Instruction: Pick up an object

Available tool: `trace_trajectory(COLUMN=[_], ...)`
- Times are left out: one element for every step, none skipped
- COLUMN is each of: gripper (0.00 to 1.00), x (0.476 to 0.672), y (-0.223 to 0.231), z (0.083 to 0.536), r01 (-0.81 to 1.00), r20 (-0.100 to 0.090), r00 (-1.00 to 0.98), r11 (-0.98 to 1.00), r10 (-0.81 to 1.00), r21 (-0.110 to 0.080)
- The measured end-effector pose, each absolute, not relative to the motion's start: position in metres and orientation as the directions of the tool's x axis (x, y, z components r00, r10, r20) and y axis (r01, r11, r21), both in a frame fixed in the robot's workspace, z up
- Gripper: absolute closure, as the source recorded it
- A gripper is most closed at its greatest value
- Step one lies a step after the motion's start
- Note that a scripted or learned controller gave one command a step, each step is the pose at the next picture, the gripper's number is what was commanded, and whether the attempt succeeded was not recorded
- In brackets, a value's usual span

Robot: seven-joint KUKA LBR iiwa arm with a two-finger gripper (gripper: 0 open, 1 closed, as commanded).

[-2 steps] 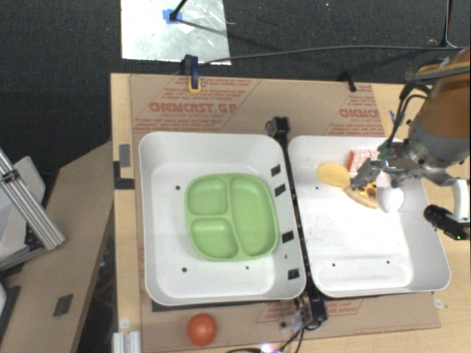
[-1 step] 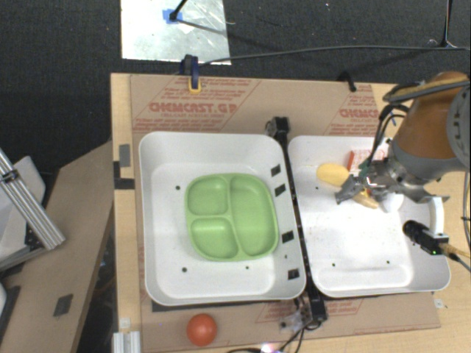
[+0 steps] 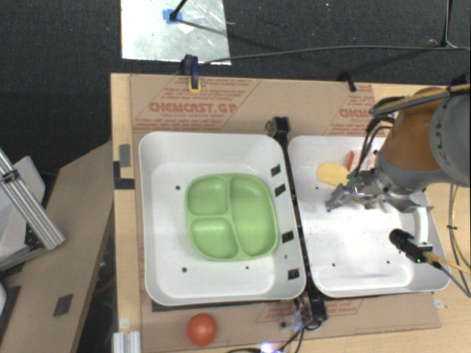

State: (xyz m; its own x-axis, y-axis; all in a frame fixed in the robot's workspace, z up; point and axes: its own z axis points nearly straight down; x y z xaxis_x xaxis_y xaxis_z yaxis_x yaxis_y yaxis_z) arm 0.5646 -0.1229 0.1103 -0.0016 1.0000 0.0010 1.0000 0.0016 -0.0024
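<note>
A small yellow object [image 3: 332,173] lies in the right bin [image 3: 353,271] near its far left corner. Just behind it a thin red object [image 3: 352,158] pokes out, partly hidden by the arm. My gripper [image 3: 343,195] hangs low over the right bin, just in front of and slightly right of the yellow object. Nothing is visibly held in it. The grey arm with its orange band [image 3: 412,142] comes in from the right and covers the bin's far right part.
The left bin [image 3: 158,197] holds a green divided plate [image 3: 231,216]. A red-orange ball [image 3: 202,329] rests on the bench in front of the left bin, outside both bins. A black divider with clips [image 3: 288,197] runs between the bins.
</note>
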Motion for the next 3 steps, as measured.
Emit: trace_trajectory(gripper=[0.0, 1.0, 1.0], x=[0.565, 0.566, 0.56], y=[-0.122, -0.123, -0.13], z=[0.083, 0.095, 0.151], r01=[1.0, 1.0, 1.0], r20=[0.0, 0.0, -0.001], r00=[-0.001, -0.001, 0.0], r11=[0.001, 0.001, 0.0], r10=[1.0, 1.0, 1.0], r21=[-0.001, 0.003, 0.006])
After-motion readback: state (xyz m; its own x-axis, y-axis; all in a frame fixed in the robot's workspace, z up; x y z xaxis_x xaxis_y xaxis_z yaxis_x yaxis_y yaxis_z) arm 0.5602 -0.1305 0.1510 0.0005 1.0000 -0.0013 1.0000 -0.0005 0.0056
